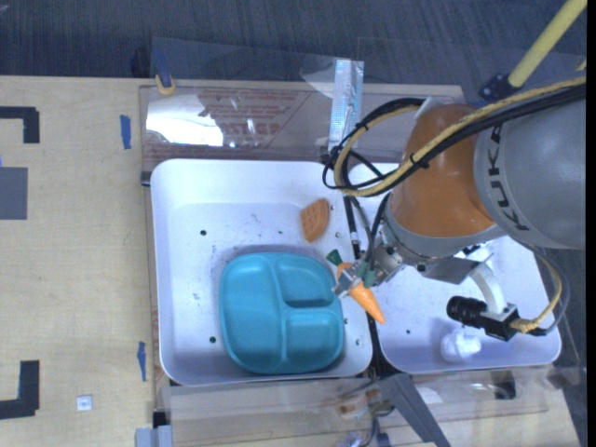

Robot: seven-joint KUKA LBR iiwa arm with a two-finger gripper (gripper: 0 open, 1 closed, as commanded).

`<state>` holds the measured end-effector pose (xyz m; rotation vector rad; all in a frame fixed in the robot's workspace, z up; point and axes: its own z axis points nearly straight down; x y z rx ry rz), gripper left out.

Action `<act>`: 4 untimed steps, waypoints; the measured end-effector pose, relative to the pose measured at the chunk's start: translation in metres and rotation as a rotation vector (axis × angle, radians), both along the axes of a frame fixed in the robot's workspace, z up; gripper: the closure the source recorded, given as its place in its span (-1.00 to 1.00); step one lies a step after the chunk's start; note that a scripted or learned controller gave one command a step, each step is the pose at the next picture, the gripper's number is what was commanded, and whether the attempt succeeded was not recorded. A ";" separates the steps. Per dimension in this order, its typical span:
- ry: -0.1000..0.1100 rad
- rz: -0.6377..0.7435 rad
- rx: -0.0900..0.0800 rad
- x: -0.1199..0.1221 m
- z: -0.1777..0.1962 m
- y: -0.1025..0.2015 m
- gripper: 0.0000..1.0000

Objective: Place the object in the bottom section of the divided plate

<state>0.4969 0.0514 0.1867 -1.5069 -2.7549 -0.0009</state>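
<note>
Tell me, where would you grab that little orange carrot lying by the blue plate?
Probably across the carrot's thicker upper end, near the green top, coming straight down from above. It lies flat and slanted across the seam between the bins, tapering toward its lower-right tip, so fingers closing across its width should seat best there.

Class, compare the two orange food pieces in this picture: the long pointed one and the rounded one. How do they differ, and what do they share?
The long pointed orange carrot-shaped toy is slender and tapered; the rounded tan-orange bread-like piece is short and stubby. The carrot is brighter orange; the rounded piece is paler. The carrot lies at the seam between the bins, right under the end effector; the rounded piece lies apart from it in the left white bin. Both lie outside the teal divided plate.
</note>
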 end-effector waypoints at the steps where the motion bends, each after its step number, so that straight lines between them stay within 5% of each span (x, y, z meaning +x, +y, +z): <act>1: -0.001 0.283 0.000 -0.017 0.004 0.072 1.00; 2: -0.003 0.416 0.000 -0.017 -0.058 0.067 1.00; 3: -0.002 0.416 0.000 -0.017 -0.059 0.067 -1.00; 4: -0.005 0.460 0.001 -0.018 -0.043 0.121 -1.00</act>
